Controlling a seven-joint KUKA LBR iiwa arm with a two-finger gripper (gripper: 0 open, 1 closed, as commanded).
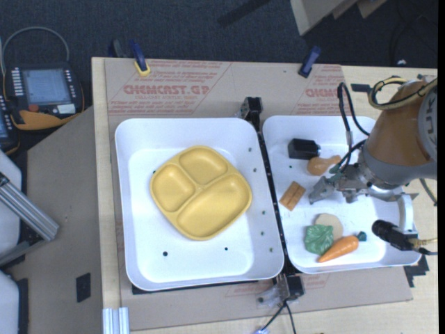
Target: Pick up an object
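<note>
Reaching in from the right, the grey arm (403, 141) with its orange band hangs over the right bin (299, 252), its gripper (327, 186) low above the bin floor between a small tan piece and the carrot. Whether the jaws are apart or together cannot be told; nothing is seen between them.

The carrot (339, 248) lies near the bin's front edge, its long axis running on a slant: the orange tip points toward the lower left, the green stub toward the upper right. It is bright orange and tapering. Touching its tip on the left is a crumpled green leafy piece (318, 238), and just behind that sits a pale round disc (327, 220).

A tan block (292, 195) lies near the bin's left wall, its long axis tilted up to the right. A small black box (303, 148) rests toward the back, with an orange-brown lump (320, 164) just beside it.

The left bin (132, 207) bears a yellow divided plate (201, 191) with three compartments, turned at an angle.
</note>
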